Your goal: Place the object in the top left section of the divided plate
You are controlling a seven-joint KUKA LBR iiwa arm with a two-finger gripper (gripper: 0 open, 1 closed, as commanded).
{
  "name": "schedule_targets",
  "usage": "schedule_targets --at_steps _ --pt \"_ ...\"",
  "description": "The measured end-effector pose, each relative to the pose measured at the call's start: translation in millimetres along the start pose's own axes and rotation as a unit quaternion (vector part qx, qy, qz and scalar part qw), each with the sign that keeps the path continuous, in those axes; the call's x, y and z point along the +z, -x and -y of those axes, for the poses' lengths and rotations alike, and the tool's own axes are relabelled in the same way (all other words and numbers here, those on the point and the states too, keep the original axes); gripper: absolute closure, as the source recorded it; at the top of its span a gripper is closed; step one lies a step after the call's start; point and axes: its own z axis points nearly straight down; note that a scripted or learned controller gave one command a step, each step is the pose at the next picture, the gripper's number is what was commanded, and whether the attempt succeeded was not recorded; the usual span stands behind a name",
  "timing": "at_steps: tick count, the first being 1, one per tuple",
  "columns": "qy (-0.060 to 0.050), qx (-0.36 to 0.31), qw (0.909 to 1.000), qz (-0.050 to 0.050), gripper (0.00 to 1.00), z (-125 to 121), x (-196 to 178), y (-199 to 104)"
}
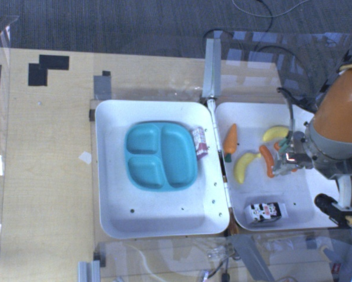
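A blue divided plate (161,155) lies in the left bin (158,216), with two small sections on its left and one long section on its right. My gripper (285,155) hangs low in the right bin (299,216), just right of an orange-red sausage-shaped piece (266,160). Near it lie a yellow banana (275,133) at the back, a second banana (244,165) to the left and an orange carrot (230,138). Nothing shows between the gripper's tips.
A small purple-and-white packet (200,142) rests against the plate's right rim. A black-and-white pack (264,211) lies at the front of the right bin. A metal divider post (211,69) stands behind the wall shared by the bins.
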Motion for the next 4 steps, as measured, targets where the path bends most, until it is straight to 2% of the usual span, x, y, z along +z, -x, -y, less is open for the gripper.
schedule_targets --at_steps 1,2,3,4 --pt "0.001 -0.064 0.9979 0.000 1.00 -41 10 5" --pt "0.003 -0.188 0.9821 0.000 1.00 -29 -91 -75" --pt "0.003 -0.188 0.9821 0.000 0.00 -29 -91 -75" --pt "0.001 -0.295 0.9554 0.000 0.00 -33 -9 -150"
